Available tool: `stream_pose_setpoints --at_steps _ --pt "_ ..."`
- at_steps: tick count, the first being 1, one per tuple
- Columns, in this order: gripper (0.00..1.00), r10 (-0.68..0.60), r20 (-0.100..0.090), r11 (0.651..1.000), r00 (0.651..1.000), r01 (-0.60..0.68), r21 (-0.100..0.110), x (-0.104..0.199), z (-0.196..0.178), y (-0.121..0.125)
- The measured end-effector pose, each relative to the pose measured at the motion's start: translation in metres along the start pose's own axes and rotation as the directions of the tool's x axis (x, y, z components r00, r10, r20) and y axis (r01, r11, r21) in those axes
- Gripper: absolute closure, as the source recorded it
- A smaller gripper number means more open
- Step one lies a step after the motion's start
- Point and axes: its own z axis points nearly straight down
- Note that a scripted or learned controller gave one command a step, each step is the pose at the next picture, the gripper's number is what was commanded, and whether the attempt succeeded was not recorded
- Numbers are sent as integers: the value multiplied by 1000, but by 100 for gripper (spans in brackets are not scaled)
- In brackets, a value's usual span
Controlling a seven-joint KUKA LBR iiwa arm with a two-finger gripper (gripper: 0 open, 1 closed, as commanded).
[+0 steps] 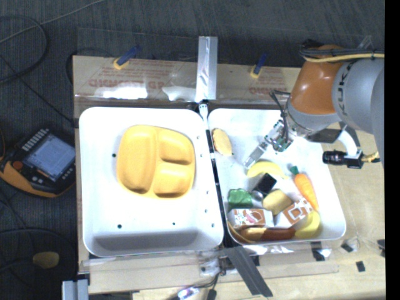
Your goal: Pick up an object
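In the right bin (250,122), my gripper (255,158) reaches down and to the left from the orange-banded wrist (315,89). Its tip hangs just above a pale yellow piece (267,167) at the top of a heap of toy food. A tan bread roll (222,141) lies apart to its left, against the bin's left wall. Lower in the heap are a black block (266,183), an orange carrot (305,190), a green item (239,197), a yellow chunk (276,200) and two small printed cartons (247,217). I see nothing gripped.
The left bin (100,230) holds a yellow divided plate (155,161). A metal divider post (207,67) stands between the bins at the back. A handheld pendant (44,161) lies on the floor to the left. The back part of the right bin is bare white floor.
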Motion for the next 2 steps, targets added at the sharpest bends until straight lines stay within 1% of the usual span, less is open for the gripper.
stream_pose_setpoints --at_steps 1,2 --pt "0 277 4 961 961 -277 -6 21 18 36" --pt "0 369 -3 929 929 -369 3 -2 19 58"
